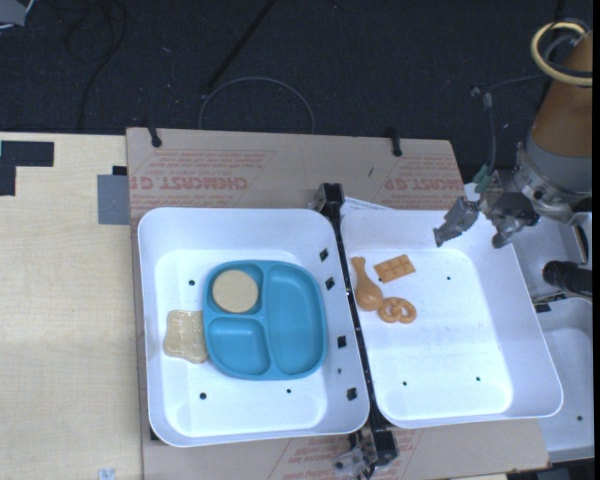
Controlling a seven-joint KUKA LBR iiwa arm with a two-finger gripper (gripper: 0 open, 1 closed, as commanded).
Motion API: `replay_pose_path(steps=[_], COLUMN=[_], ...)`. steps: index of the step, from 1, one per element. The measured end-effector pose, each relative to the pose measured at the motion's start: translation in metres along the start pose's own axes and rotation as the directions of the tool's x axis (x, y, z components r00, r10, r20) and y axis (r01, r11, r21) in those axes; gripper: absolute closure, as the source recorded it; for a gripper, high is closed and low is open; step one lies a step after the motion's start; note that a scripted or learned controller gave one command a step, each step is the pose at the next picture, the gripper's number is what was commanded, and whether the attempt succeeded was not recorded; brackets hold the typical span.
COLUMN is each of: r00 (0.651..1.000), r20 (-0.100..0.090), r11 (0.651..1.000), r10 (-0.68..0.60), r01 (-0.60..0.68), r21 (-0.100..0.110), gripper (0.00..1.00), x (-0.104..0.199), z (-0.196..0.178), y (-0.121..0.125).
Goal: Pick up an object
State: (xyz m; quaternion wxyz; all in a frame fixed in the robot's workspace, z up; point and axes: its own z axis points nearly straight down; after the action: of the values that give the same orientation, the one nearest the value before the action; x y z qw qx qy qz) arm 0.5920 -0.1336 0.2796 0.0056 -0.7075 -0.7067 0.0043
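Subject: three small food-like pieces lie in the right bin [480,388], clustered in its upper left part, close to the divider between the bins. They are an orange rectangular cracker piece [393,267], a tan elongated piece [365,284] and a pretzel-shaped piece [398,312]. The tan piece and the pretzel appear to touch; the cracker lies just beside them, apart.

Handling, judged by appearance: all three look light and small, probably moulded toy items, stiff rather than soft, with smooth surfaces that may slip. The cracker piece is flat and lies low on the bin floor, so a pinch across its short sides seems the soundest hold. The tan piece offers a narrow neck across which to close.

Gripper [478,224]: it hangs over the upper right edge of the right bin, fingers apart, nothing between them. The cracker piece lies toward 8 o'clock of it, near but clearly apart; the pretzel lies farther off in the same direction.

The left bin [160,368] carries a blue divided plate [280,333] bearing a round biscuit [234,290], with a pale bread piece [185,336] at the plate's 9 o'clock.
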Motion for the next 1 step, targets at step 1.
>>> replay_pose_path(steps=[1], r00=[1.0], r20=[0.002], r11=[1.0], r10=[-0.002], r01=[0.002], r21=[-0.013], gripper=[0.0], x=[-0.0001], z=[-0.0072], y=[0.0017])
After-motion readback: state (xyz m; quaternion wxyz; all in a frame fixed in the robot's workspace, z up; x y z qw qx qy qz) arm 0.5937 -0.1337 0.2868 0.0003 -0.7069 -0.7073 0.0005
